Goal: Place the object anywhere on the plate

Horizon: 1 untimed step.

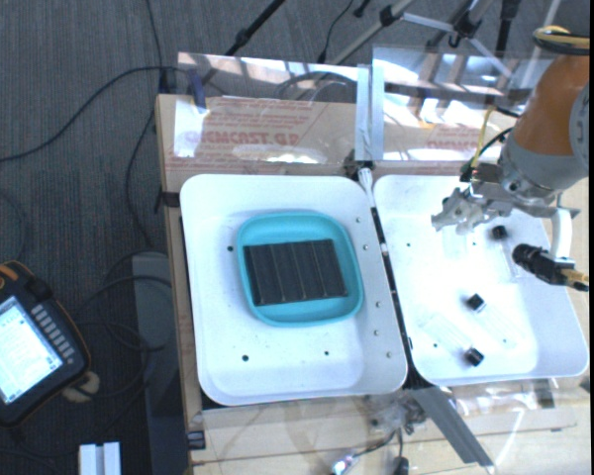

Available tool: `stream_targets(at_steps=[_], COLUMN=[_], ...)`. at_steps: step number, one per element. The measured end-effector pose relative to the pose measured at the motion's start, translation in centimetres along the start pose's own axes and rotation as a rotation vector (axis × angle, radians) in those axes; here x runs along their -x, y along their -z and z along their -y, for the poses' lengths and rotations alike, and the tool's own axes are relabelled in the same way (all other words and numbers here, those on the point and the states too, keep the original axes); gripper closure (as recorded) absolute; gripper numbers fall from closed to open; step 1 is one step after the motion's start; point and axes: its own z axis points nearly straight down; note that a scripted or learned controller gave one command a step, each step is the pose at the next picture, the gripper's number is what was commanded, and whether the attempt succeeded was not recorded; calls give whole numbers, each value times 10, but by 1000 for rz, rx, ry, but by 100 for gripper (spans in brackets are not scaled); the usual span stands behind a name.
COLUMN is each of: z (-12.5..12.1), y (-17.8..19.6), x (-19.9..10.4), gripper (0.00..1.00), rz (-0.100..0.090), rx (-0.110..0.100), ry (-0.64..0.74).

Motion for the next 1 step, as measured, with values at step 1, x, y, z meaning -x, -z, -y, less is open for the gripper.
stream_targets(at_steps=[1], z=[0], y=[0], x=[0], gripper=[0], rz=[0], rx=[0], ry=[0])
